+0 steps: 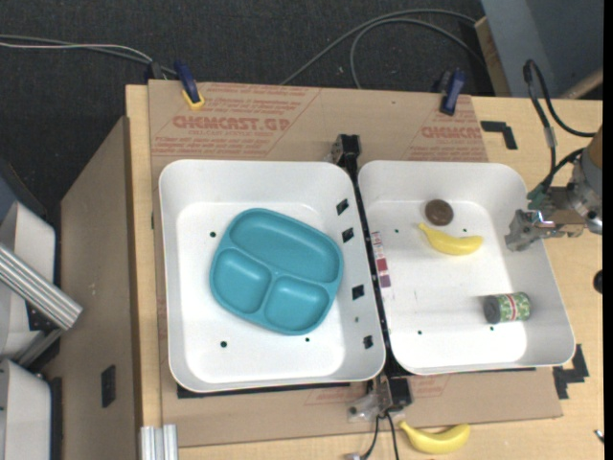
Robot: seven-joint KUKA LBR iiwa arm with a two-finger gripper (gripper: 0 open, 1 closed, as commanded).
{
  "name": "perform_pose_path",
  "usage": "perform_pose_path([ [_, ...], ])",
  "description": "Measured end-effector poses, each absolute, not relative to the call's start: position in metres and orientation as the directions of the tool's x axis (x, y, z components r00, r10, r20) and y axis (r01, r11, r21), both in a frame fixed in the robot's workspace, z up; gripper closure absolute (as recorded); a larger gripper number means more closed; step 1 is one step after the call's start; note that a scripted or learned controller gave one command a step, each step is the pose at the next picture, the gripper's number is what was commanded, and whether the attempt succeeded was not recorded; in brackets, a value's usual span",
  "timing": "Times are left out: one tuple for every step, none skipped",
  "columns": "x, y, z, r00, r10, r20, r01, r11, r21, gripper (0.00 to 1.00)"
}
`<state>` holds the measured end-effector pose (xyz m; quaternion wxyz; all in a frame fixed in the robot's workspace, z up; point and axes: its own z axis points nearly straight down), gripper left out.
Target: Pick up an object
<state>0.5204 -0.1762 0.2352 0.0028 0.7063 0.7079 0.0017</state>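
The gripper [529, 226] hangs at the right bin's [479, 353] right rim; whether it is spread or closed, I cannot tell. Nearest in that bin lies a banana [451, 242], probably light and slick, best pinched across its middle.

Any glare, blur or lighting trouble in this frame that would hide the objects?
Camera view: even, soft light; the white bins are bright but not blown out, with faint shadows under the teal plate, banana and can. All are sharp enough to tell apart. The hand, at the right bin's edge, is small and slightly soft.
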Motion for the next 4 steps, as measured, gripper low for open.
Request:
perform_pose_path([
  [0.521,-0.176,0.245,-0.002,1.0,0.0,1.0,0.002,0.003,1.0],
  [0.518,-0.112,0.242,-0.007,1.0,0.004,1.0,0.007,-0.002,1.0],
  [0.516,-0.056,0.249,-0.006,1.0,0.003,1.0,0.006,-0.002,1.0],
  [0.508,-0.002,0.251,-0.007,1.0,0.003,1.0,0.007,-0.003,1.0],
])
